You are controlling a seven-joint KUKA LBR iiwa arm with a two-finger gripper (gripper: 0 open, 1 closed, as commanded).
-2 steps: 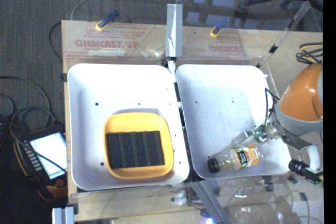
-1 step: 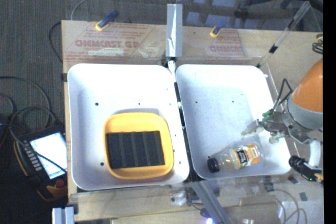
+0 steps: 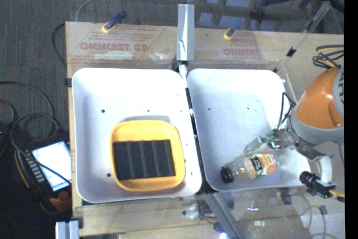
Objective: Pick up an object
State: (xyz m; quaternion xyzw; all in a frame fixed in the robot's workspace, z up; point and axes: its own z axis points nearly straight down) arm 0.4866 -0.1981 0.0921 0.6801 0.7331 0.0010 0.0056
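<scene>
Pick not done yet, as far as the camera view shows. The bottle [image 3: 250,167] lies on its side on the floor of the right bin [image 3: 235,98], near the front wall, nothing lifted. The arm [image 3: 320,109] reaches in from the right, orange band over the bin's right edge, and the pincer [image 3: 272,143] sits low just above and beside the bottle's far end, at the base. The pincer area is small and cluttered with clear plastic glare, so its state cannot be told, and contact with the bottle is unclear; it looks near or maybe touching, not gripping in any way that shows.

Judged stage: approach or pre-grasp. Left to do: get a grip on the bottle and raise it clear of the bin.

Bottle look: small clear plastic bottle, dark cap pointing to the lower left, orange and dark label around the middle, pale or yellowish contents. It lies at a slight slant, cap end nearer the front of the bin. Round and smooth, so it probably rolls if nudged from the side.

Other things: left bin [image 3: 89,87] holds 1 yellow tray [image 3: 148,157] with a dark slatted middle, lying flat, well apart from the bottle and from the arm. The 2 bins sit side by side on the counter [image 3: 112,45], touching along the middle divider.
</scene>
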